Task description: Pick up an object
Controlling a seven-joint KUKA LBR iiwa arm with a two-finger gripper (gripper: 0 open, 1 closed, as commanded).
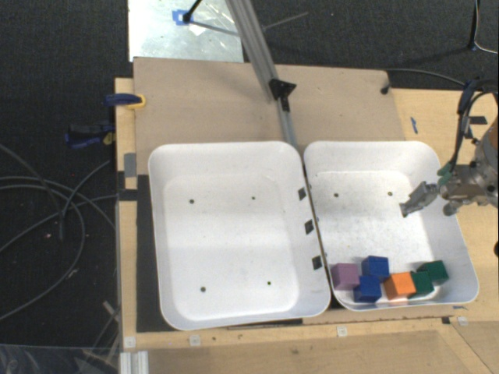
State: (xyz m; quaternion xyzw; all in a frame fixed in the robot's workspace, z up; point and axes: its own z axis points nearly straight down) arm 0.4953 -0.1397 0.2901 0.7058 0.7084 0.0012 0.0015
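**Gripper above the right bin**

The gripper (pixel 415 201) hangs over the right bin (pixel 366 170); whether it is parted or closed cannot be told. The blocks (pixel 387 280) lie clustered below it, apart, at the bin's near edge.

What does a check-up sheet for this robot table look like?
Surface: wooden bench bearing left bin and right bin, side by side.
Job's things: purple block, two blue blocks, orange block, green block, clustered at the right bin's near edge.
Clutter: nothing seen.
Grippers: gripper above the right bin's far right, holding nothing.
Cables: black cables on the floor.
Surroundings: blue clamps, grey pole.
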